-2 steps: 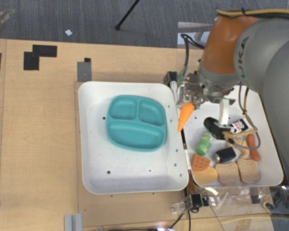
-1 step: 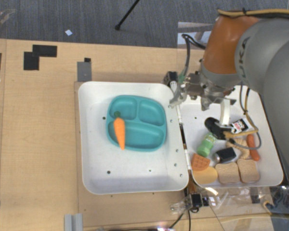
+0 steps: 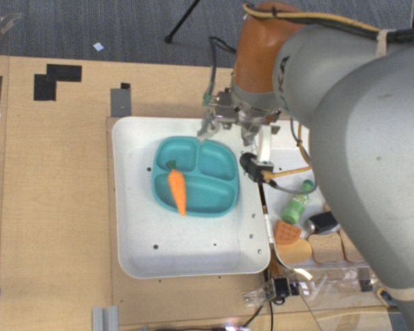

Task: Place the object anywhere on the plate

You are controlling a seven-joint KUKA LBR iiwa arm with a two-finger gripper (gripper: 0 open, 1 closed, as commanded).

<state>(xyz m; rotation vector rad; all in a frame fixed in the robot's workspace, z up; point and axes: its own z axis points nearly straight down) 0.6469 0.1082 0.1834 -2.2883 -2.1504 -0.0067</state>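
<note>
Camera view. We see the carrot [image 3: 177,190] lying in the left compartment of the teal plate [image 3: 217,165], which sits in the left bin [image 3: 186,257] on the worktop [image 3: 48,205]. We judge the placing done; what remains is for the arm to lift away without touching the plate. The hand [image 3: 228,128] hangs over the plate's far rim with its fingers apart and nothing between them. The arm's grey bulk hides most of the right bin [image 3: 284,158], where a green bottle [image 3: 298,203], a waffle [image 3: 286,232] and pale blocks show only in part.
</note>
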